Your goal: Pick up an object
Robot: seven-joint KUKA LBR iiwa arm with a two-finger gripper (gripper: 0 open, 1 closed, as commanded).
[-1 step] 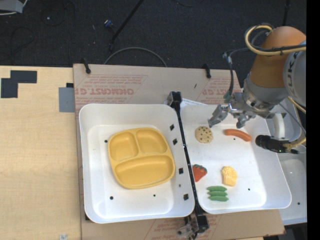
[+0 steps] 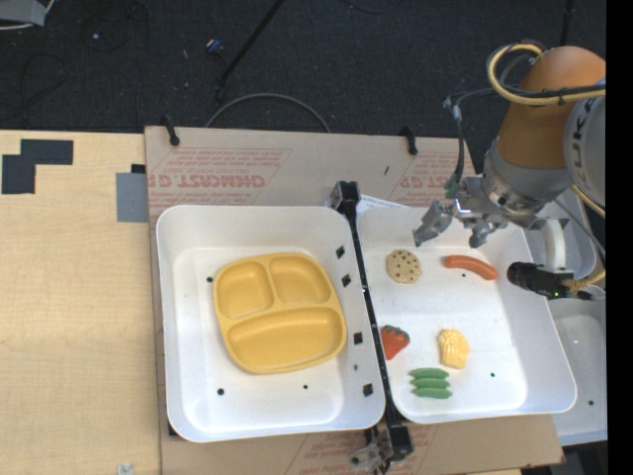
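Holding a yellow tray [image 2: 280, 311], the left bin [image 2: 188, 265]; right bin [image 2: 534, 364] toy food.

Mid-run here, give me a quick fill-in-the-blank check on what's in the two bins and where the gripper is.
The yellow tray with three compartments lies in the ____ bin.
The cookie shares the right bin with a sausage, strawberry, corn and green ____.
The gripper hovers with its fingers ____.

Missing words: left; peas; open

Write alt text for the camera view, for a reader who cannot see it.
A robot gripper hangs open above the right bin, which holds a cookie, sausage, strawberry, corn and green beans. The left bin holds a yellow divided plate.
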